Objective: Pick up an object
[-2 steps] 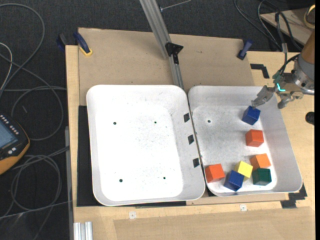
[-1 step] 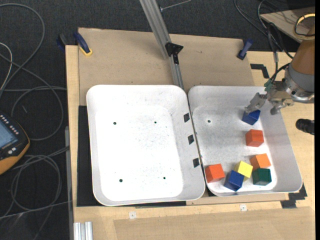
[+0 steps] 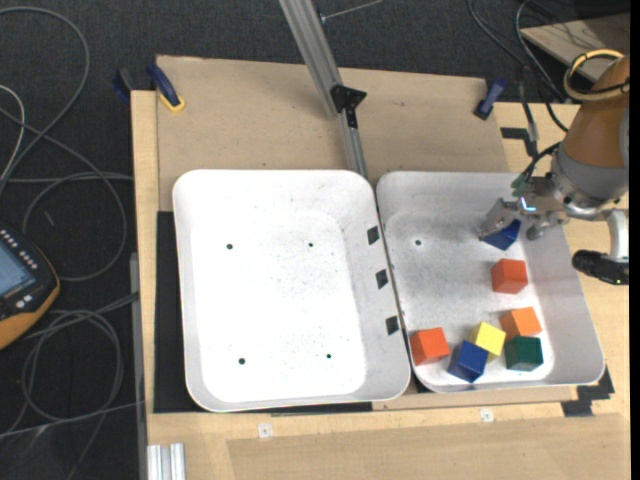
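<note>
Camera view is showing the claw [image 3: 512, 220] gripping a blue block [image 3: 501, 234]: light, rigid, best pinched across flat faces.

My arm [image 3: 600, 138] runs off the right edge. My tool [image 3: 515, 218] partly covers a blue block [image 3: 501, 234]; its fingers are too blurred to read.

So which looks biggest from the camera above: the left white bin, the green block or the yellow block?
1. Left white plastic bin
2. Dark green cube block
3. Yellow cube block, looking only slightly smaller than the green one, so that's unsure.
</note>
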`<action>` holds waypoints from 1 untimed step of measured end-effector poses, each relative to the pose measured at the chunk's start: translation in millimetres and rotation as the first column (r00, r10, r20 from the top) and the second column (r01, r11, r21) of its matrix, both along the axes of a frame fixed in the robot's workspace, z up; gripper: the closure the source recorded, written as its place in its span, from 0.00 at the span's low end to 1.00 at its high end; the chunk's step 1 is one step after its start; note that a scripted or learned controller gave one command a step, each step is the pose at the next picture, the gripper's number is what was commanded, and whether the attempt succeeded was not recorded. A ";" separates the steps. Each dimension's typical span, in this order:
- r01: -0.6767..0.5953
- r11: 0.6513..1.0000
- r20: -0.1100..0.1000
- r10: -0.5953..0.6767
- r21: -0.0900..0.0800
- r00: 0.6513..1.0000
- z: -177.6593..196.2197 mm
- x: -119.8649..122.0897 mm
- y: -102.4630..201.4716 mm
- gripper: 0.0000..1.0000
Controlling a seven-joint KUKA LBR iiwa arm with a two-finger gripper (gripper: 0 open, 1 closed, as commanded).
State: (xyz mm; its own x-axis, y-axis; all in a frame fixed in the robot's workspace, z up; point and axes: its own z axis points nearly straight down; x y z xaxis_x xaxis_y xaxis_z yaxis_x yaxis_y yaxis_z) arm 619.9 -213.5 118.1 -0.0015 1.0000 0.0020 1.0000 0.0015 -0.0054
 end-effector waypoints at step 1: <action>0.000 1.000 0.002 0.000 -0.001 1.000 -19.5 0.0 0.7 0.00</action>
